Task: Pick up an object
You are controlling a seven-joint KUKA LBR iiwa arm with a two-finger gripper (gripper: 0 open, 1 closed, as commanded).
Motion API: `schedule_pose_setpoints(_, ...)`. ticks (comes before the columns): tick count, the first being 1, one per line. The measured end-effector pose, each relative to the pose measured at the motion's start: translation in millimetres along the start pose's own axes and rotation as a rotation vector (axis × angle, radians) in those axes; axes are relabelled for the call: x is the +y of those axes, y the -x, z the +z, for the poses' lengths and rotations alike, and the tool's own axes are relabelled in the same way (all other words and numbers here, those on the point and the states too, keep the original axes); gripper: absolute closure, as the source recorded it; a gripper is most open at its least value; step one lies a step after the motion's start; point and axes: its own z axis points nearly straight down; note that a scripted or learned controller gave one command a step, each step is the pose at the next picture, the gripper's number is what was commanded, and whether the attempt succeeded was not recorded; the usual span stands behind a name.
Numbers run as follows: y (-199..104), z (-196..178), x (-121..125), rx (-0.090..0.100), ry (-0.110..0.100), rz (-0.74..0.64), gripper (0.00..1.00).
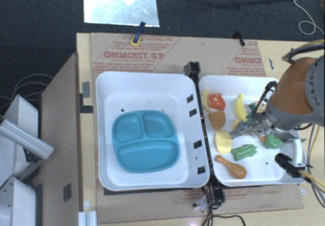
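Here I reach in from the right over a counter [167, 50] that carries two shallow white bins side by side. The left bin [109, 93] holds a blue divided plate [146, 139]. The right bin [254, 171] holds a scatter of toy food, and my gripper [242, 127] hangs low among it, near the middle of that bin. Whether my gripper is released or clenched I cannot tell from this angle, and nothing shows clearly caught in it.

Around it lie a yellow banana [240, 108] just above, a red tomato piece [217, 101] to the upper left, a brown slice [217, 120] beside that, a pale yellow lump [223, 142] to the lower left, a green pepper [244, 152] just below, and a brown drumstick [231, 165] near the front wall. A green piece [273, 141] sits partly under my wrist.

The green pepper seems the likeliest target. I judge it light, hard and smooth plastic, so apt to slip. Taking it across its narrow middle, rather than by its ends, should hold best.
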Motion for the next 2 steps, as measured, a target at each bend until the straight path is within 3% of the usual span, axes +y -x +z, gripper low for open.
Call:
schedule_pose_setpoints(1, 14.4, 11.3, -9.8, 0.0, -0.005, 0.001, 0.0)
schedule_pose_setpoints(2, -34.6, 10.6, 49.7, 0.001, 0.001, -0.009, 0.0)
